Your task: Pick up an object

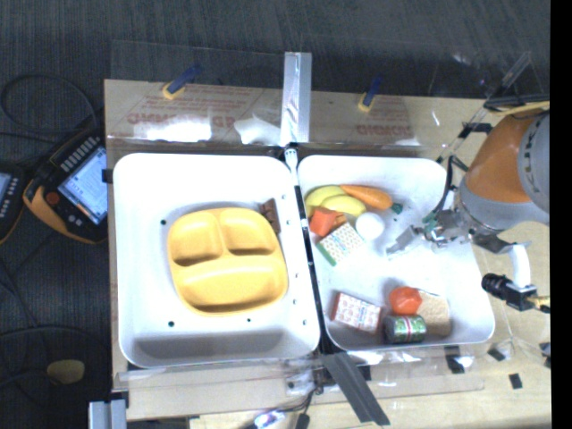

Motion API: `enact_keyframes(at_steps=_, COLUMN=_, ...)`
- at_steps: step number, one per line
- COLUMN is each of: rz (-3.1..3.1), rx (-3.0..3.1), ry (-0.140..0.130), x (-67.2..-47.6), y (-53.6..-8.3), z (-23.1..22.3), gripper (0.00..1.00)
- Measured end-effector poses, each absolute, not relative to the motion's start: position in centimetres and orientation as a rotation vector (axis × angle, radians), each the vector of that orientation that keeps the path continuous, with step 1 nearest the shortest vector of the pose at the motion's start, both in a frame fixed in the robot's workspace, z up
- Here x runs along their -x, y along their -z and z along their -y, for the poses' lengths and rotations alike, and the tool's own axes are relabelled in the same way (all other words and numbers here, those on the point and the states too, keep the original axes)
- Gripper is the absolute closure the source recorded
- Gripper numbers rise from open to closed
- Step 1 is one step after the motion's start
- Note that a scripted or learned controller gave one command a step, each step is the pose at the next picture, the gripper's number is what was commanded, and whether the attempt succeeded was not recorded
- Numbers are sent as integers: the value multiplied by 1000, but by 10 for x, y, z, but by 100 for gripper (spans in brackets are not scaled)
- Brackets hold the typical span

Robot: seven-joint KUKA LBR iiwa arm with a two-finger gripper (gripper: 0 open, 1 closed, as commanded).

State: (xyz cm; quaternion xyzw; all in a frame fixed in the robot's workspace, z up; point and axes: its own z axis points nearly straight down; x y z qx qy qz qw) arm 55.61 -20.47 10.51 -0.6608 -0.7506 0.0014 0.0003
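Camera view: tool [402, 239] hangs low over right bin [465, 324], just right of the white egg [369, 227]; can't tell its state. Carrot [368, 196], bananas [329, 200], tomato [405, 299], green can [405, 330] lie w/in that bin. Yellow tray [227, 258] sits in left bin [134, 239].

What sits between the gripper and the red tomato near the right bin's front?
Nothing: in the camera view the stretch from the gripper down to the red tomato is bare white floor of the right bin.
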Motion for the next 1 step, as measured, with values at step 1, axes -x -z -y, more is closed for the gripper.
enact_keyframes(at_steps=1, rz=2353, rx=2085, ry=-5, x=-602, y=-173, z=203, gripper=0)
